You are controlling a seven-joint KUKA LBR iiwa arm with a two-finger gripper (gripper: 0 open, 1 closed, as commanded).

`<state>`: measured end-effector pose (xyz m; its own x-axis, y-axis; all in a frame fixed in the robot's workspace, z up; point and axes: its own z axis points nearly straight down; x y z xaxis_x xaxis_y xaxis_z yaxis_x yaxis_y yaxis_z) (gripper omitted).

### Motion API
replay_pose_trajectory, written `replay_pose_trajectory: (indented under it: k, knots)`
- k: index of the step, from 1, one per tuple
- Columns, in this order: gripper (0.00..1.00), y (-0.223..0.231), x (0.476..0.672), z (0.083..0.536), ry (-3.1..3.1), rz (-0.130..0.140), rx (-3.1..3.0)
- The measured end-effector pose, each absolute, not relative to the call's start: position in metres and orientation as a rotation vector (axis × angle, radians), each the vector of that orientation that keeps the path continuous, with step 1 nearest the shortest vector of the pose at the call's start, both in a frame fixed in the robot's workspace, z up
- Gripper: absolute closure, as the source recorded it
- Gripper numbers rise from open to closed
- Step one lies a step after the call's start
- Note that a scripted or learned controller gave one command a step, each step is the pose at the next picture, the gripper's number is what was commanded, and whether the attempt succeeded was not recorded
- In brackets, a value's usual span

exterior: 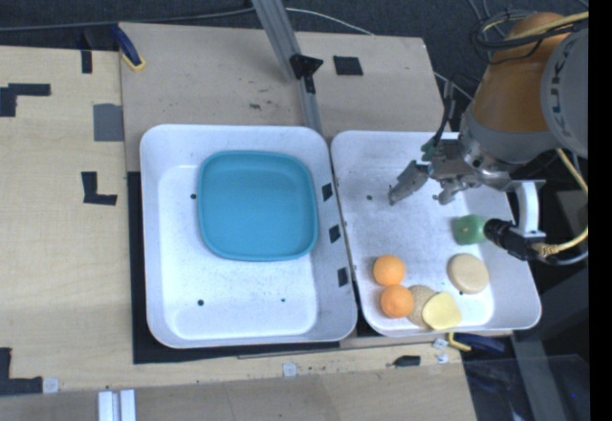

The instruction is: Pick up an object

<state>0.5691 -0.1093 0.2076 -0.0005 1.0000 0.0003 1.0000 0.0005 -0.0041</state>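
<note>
My gripper (426,188) hangs open over the right bin (368,156), with nothing between its fingers. The green block (468,230) lies just right of it; its long axis is too small to tell. Two oranges (388,270) sit nearer the front.

Two shallow white bins stand side by side: the left bin (172,314) and the right bin (373,161). One blue square plate (256,205) lies in the left bin. The right bin holds two orange balls (388,270) (397,301), one green block (468,230), one beige disc (468,273), one yellow piece (442,311) and one tan piece (420,299) partly hidden beneath it.
</note>
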Motion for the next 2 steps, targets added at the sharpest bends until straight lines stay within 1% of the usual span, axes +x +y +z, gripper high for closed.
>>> replay_pose_trajectory:
  k: [1, 2]
  knots:
    - [0.00, -0.102, 0.567, 0.163, -2.220, 0.004, -2.218]
    - [0.00, -0.107, 0.566, 0.101, -2.218, 0.006, -2.218]
